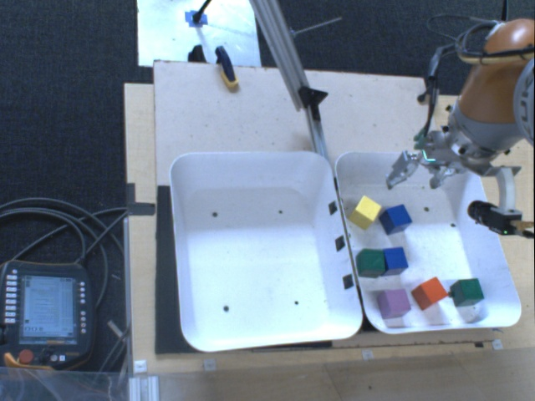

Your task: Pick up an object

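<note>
Pale bench top point(251, 107) on dark carpet; two shallow white bins sit side by side on it. Taking the right bin point(493, 261) as the landmark: the left bin point(251, 249) lies just beside it on its left, rims touching along a shared edge that carries small black clips. A slanted metal pole point(280, 40) runs down from the top of the frame to that shared edge. Left of both bins, off the bench, a handheld control panel point(42, 312) rests with looped black cables. Inside the right bin: yellow block point(364, 211) near the upper left, a blue block point(396, 218) just beside it; lower, a green block point(371, 262) touching a second blue block point(395, 259); along the bottom wall a purple block point(393, 302), an orange block point(430, 292) and a dark green block point(467, 291), near one another. The upper part of the bin floor and its right side are bare. The arm point(497, 82) enters from the right, over the bin's upper right corner. The gripper point(420, 171) hangs above the bin's upper area, fingers spread apart with nothing between them, well apart from the yellow block below and to its left.
</note>
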Robot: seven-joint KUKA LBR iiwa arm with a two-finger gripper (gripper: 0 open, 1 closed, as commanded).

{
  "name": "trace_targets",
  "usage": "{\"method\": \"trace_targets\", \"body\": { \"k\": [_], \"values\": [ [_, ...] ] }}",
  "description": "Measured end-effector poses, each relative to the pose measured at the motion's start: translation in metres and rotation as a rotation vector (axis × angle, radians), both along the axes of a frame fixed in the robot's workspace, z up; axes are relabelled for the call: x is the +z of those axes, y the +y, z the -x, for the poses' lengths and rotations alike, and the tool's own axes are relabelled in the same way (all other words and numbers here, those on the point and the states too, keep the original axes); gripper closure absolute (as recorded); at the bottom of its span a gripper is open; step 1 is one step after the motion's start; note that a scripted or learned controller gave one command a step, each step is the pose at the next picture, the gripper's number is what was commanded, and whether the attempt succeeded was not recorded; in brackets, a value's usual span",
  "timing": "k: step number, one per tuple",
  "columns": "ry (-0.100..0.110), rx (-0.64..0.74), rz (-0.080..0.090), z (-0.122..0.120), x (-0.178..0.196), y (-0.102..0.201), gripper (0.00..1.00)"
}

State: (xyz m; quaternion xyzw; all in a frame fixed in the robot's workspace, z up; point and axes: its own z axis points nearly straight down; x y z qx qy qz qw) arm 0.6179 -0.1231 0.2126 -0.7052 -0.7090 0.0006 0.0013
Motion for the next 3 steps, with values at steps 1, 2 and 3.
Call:
{"method": "trace_targets", "body": {
  "k": [1, 2, 3],
  "values": [
    [-0.004, 0.000, 0.001, -0.001, 0.002, 0.000, 0.00],
    [0.000, -0.002, 0.000, 0.005, -0.046, 0.008, 0.00],
    [-0.006, -0.002, 0.001, -0.003, -0.087, 0.008, 0.00]
  ]
}}
